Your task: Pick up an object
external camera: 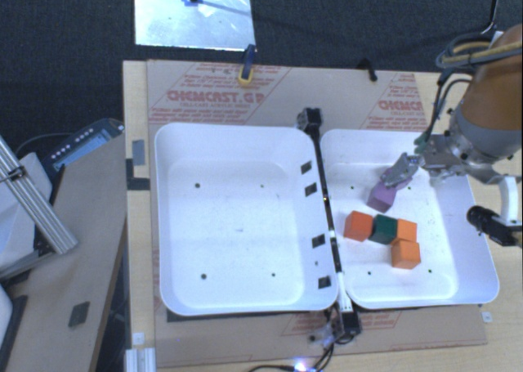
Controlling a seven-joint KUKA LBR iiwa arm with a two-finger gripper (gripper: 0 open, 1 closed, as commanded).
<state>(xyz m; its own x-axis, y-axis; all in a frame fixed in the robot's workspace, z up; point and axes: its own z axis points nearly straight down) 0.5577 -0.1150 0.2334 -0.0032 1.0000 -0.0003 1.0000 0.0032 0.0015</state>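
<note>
In the right bin [458, 284] lies a small cluster of blocks: an orange block [358, 226], a dark green block [385, 229] beside it, and two more orange blocks [405, 248] at the green one's right. A purple block [381, 197] sits tilted just above the cluster. My gripper [395, 178] reaches in from the right, and its tip meets the top edge of the purple block. The grey wrist and its orange band [494, 100] hang over the bin's right side.
The left bin [176, 280] stands beside the right one, with a black divider strip [323, 215] between them. Both rest on a brown board [221, 92]. A metal plate [192, 2] lies at the back, and a sloped rail and a handset stand at the left.
</note>
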